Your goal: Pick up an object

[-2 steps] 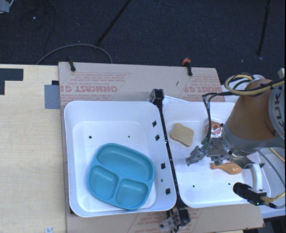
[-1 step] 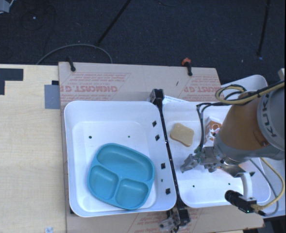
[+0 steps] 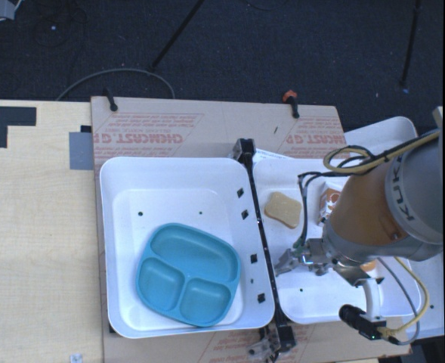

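A tan sponge-like object (image 3: 283,209) lies in the right bin (image 3: 313,308) — just up-frame of the end effector (image 3: 294,259), apart from it. The fingers' state cannot be told. The divider rim sits just left; beyond it, a blue divided plate (image 3: 187,274) in the left bin (image 3: 124,195).

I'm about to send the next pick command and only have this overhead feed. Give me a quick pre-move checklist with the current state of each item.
1. Target in view: ok. A tan sponge-like piece lies in the right bin, near the divider.
2. Gripper over the right bin: ok, low beside the divider, nearer the camera than the tan piece.
3. Gripper holding anything: cannot tell; nothing is seen between its fingers.
4. Gripper lined up on the tan piece: not ok, they are apart.
5. Other right-bin contents: cannot tell; the arm covers much of it, with an orange-and-white item peeking out.
6. Left bin: ok, the blue divided tray lies flat, away from the gripper.
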Tool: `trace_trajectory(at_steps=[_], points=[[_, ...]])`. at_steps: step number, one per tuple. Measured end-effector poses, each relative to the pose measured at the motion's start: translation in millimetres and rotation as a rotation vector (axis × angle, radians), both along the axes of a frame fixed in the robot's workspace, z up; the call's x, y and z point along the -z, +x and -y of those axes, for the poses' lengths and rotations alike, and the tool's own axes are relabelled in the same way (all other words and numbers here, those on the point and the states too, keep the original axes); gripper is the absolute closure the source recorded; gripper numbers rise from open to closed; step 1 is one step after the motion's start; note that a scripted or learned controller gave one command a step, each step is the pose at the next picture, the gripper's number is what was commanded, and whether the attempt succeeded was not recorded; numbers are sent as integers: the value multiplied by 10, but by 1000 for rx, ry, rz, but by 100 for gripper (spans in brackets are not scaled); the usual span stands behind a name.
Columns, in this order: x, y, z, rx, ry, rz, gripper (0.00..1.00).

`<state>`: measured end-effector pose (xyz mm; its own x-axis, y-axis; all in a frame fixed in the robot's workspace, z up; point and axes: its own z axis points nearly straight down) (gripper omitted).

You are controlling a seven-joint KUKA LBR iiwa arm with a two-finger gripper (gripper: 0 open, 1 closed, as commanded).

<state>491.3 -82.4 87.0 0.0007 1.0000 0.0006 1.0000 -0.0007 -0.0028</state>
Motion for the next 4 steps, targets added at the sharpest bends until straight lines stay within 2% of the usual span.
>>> trace_trajectory(at_steps=[1, 2, 4], points=[[-112, 4, 12, 7, 1, 0, 100], [-722, 71, 1, -2, 0, 5, 100], [-1857, 14, 100, -2, -1, 7, 100]])
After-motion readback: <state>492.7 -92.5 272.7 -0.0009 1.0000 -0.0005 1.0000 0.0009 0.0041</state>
